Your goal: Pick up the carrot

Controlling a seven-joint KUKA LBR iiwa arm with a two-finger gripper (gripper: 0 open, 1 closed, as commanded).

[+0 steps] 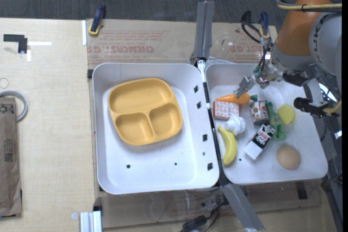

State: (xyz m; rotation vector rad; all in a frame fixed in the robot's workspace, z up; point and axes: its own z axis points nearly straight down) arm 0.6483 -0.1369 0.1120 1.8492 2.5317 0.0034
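camera view | grey arm's metal pincer (246,86) at upper right of frame, just above the small orange carrot (237,98); cannot tell whether it is clenched or released | carrot lies in the right white bin (312,168), upper left part, beside a red-and-white packet (225,110) | yellow three-compartment plate (144,111) in left white bin (109,171)

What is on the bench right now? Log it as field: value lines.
left bin: holds a yellow divided plate
right bin: carrot, banana, lemon, egg-like ball, small cartons
carrot: at the bin's upper left, lying beside a red-and-white carton
gripper: just above the carrot, reaching in from the right
carrot held: not shown between the fingers
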